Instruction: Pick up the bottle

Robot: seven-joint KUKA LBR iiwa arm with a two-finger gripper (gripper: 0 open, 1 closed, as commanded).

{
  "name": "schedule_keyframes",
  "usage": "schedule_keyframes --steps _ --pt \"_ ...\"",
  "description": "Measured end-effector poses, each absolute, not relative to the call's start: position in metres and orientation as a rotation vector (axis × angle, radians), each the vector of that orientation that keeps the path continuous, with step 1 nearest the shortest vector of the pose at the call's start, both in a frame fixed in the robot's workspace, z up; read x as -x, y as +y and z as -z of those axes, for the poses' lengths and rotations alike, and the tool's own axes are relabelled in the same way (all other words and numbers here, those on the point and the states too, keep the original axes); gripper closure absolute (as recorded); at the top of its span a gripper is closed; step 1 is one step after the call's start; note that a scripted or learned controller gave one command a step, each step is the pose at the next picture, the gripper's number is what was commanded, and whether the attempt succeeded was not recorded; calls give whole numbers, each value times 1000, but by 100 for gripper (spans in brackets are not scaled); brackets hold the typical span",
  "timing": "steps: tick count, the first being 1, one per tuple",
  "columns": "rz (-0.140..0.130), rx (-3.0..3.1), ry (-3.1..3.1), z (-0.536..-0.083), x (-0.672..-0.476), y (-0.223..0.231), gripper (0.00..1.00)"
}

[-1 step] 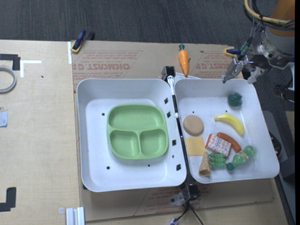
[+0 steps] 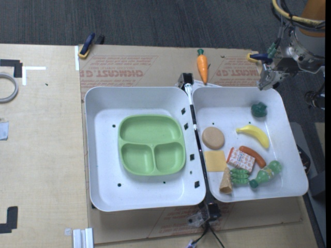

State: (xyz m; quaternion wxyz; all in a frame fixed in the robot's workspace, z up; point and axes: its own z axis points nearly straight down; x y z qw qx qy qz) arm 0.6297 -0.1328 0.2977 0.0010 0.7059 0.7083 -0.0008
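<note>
Right bin [image 2: 289, 119], bottle [image 2: 266, 174] near front, gripper [image 2: 267, 79] well apart

Single fixed camera, mounted above the desk [image 2: 41, 154], looking down at a slant; both white bins [image 2: 103, 180] fully in frame, moderate distance.

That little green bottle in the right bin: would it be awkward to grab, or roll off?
The green bottle lies on its side near the right bin's lower right corner, so a nudge would probably roll it. It looks like smooth toy plastic, likely light, stiff and a bit slippery. The red sausage and the bin wall crowd it, which may hamper the gripper.
</note>
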Motion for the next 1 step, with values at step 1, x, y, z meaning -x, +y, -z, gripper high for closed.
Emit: schedule_keyframes --steps 1 --pt "2 -2080 2354 -317 -573 -187 100"
